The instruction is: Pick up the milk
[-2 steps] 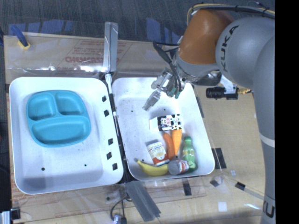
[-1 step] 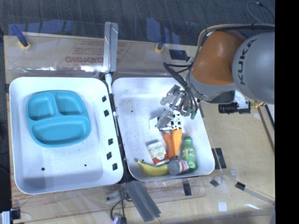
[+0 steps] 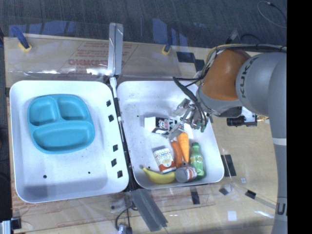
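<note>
Milk carton in the right bin, gripper directly over its right end.

I see the milk carton [image 3: 160,124] lying flat near the middle of the right bin [image 3: 141,94], white with dark printing. The gripper [image 3: 181,122] sits at the carton's right end; I cannot tell the state of its jaws. Toward the bin's near edge lie a carrot [image 3: 184,145], a green bottle [image 3: 196,156], a small red-labelled carton [image 3: 164,159], a banana [image 3: 158,176] and a can [image 3: 185,174]. The left bin [image 3: 58,174] carries a blue divided tray [image 3: 60,122] toward its far edge.
</note>
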`<control>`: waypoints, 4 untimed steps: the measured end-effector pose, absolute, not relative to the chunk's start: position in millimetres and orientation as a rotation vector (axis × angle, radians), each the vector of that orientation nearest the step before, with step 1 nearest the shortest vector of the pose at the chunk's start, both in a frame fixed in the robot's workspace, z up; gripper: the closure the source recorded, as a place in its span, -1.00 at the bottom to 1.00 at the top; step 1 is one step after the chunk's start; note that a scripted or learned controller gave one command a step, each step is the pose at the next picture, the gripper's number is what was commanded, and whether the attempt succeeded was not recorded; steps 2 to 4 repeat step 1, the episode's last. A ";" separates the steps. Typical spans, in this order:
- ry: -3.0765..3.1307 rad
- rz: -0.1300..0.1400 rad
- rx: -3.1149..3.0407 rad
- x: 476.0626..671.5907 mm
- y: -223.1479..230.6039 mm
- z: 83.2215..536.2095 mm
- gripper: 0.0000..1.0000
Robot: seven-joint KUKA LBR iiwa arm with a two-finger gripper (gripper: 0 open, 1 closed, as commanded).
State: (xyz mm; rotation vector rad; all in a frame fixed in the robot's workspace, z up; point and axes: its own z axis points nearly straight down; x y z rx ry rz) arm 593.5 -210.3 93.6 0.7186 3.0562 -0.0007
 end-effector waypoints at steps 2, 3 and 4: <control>2.938 0.000 1.102 647.5 -185.4 126.5 -1.00; 2.938 0.000 1.102 647.5 -185.4 126.5 -1.00; 2.938 0.000 1.102 647.5 -185.4 126.5 -1.00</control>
